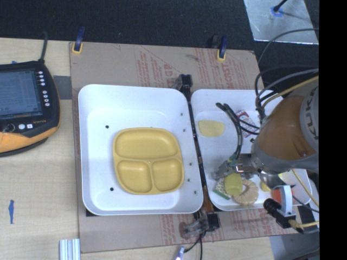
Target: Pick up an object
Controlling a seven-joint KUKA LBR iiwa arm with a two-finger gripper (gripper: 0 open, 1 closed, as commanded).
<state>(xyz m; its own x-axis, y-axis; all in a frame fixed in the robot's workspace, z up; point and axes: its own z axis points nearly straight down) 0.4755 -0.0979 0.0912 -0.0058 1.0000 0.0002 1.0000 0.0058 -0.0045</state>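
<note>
- Low in the right bin, near its front rim: a small heap of objects, with a round yellow-green piece on top, touching a tan disc and a green-and-white scrap at its left.
- Just above that heap: end effector under the grey wrist with its orange band; released or clenched, cannot tell.
- Judged step: the approach to a grasp, nothing seen lifted.
- Next move probably calls for a straight descent onto one piece, clear of the bin wall and the neighbours pressed against it.
- Round yellow-green piece: no clear long axis, no pointing direction to read.
- Farther back in the same bin: a flat pale yellow oval, long axis left to right, lying apart from the heap.
- In the left bin: a yellow divided plate, well apart from the arm.
- Far left on the table: an orange-edged control pendant.
</note>
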